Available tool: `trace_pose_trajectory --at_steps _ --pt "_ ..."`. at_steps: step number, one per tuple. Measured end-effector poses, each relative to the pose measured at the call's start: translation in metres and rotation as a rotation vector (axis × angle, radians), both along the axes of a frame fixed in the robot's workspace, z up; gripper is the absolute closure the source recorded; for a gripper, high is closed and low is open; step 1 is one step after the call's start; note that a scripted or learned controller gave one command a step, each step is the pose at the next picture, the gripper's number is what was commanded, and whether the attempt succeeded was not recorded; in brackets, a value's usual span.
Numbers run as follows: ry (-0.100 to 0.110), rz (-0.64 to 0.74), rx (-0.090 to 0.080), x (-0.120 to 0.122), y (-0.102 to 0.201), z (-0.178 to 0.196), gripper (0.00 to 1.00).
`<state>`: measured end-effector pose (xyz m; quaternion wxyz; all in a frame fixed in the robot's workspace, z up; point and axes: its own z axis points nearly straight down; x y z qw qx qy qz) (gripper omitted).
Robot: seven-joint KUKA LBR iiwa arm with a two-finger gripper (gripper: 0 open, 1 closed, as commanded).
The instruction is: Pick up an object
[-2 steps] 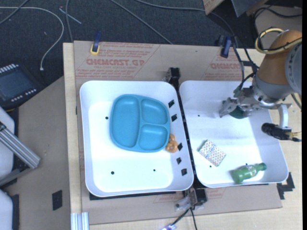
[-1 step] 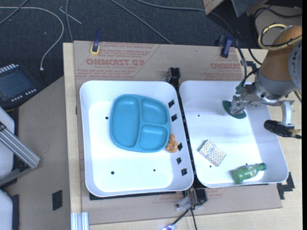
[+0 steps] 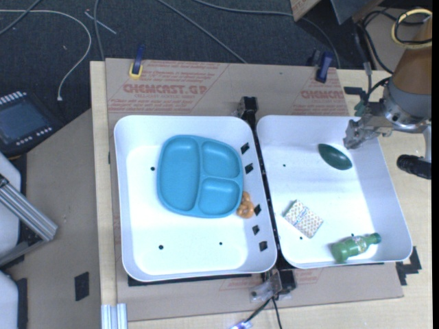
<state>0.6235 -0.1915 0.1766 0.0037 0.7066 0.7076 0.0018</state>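
Gripper [image 3: 354, 137] sits over your right bin's [image 3: 384, 184] far rim, just beside the dark green oval [image 3: 335, 156], likely its target; you cannot tell its opening.

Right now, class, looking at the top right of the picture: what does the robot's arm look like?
The arm has an orange-brown band above a grey wrist ring. Below it sits a small grey metal pincer. Black cables loop behind it, and a yellowish ring lies above.
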Motion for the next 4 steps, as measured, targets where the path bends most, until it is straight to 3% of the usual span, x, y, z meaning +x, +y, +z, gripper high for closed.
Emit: trace_pose_trajectory --at_steps 1,4 --pt "0.000 0.000 0.000 0.002 0.000 0.054 1.00" --pt "0.010 0.004 0.005 0.002 0.154 0.038 1.00"
